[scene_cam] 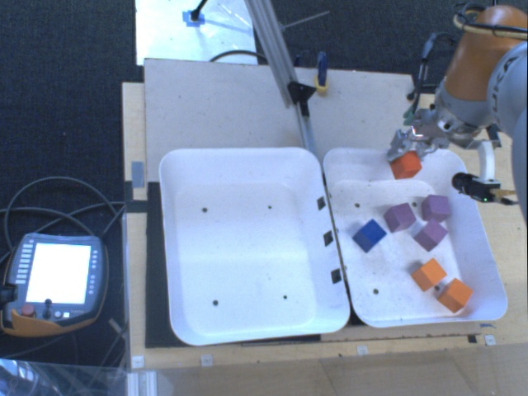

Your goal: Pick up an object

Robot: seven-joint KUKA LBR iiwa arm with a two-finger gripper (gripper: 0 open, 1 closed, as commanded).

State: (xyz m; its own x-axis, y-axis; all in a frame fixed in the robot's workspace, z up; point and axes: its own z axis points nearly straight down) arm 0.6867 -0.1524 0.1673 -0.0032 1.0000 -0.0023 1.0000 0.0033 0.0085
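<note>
Two white bins are seen side by side on the surface (223, 106); the left bin (247, 246) and the right bin (412, 246) touch along their shared wall. Seven small blocks are counted in the right bin. An orange block (406, 165) is seen at that bin's far edge, directly beneath the hand (410, 147), and appears to be pinched between the fingers, slightly tilted; whether it is lifted off the bin floor or resting on the rim cannot be told. The hand is therefore judged closed on this block.

Three purple blocks (418, 220) are clustered near the bin's middle, close together. A blue block (370, 235) is noted just beside them, toward the shared wall. Two further orange blocks (441, 285) are seen near the bin's near right corner, almost touching. A teach pendant (54, 283) is noted off the surface's left edge.

Step in hand: the grasp seems made, and the lift is judged to be starting or barely begun. A straight upward pull is called for next, with the grip kept firm, since the block is held near its top and a tilted cube could slip out.
</note>
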